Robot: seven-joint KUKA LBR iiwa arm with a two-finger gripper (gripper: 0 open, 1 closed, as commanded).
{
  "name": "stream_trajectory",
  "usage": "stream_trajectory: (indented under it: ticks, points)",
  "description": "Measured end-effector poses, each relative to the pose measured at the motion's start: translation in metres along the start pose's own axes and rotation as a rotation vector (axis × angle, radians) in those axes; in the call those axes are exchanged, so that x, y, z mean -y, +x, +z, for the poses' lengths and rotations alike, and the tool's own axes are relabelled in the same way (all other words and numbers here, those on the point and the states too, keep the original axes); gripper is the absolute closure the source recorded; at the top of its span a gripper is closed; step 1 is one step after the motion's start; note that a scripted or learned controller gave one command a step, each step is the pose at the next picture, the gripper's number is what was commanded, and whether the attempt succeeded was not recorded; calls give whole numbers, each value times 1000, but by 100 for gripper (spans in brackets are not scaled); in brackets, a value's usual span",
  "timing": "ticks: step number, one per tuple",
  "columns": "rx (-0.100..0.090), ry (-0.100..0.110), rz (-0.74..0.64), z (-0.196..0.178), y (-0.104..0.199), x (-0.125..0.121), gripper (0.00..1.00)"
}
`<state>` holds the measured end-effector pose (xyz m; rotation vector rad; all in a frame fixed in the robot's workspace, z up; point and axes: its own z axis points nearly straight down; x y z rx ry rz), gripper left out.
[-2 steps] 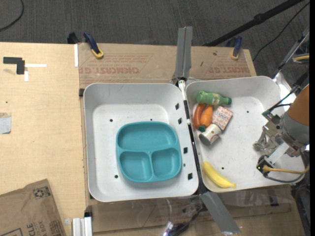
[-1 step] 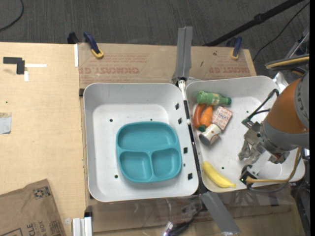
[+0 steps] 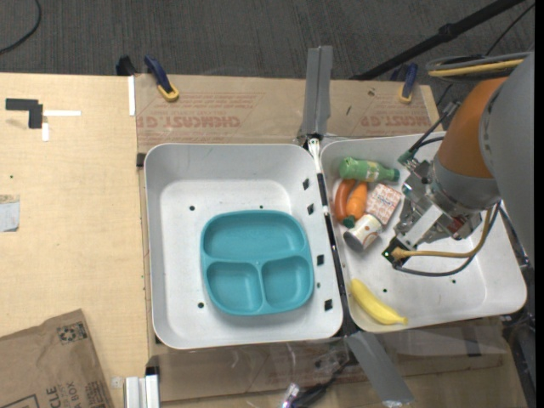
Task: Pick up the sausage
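One camera is fixed high above the surface (image 3: 68,228), looking down at a slant; it stands far enough back to take in both white bins, the left bin (image 3: 170,253) near mid-frame and the right bin (image 3: 476,291) toward the right edge; dark carpet (image 3: 212,15) lies along the top strip beyond the far edge; the arm (image 3: 476,143) enters from the right, its gripper (image 3: 406,232) over the right bin.

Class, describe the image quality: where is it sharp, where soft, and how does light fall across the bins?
Camera view: light is even and soft; the teal plate casts only a faint shadow in the left bin; the banana is crisp; the arm, nearer the lens, looks softer.
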<state>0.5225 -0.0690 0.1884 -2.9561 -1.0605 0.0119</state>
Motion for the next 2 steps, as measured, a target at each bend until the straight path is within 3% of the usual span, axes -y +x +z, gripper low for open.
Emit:
stream_trajectory:
  ticks: [1,2]
  points:
    - [2,-1,122,1,105,126,100]
    - [1,-3,-31,-42,170,134,100]
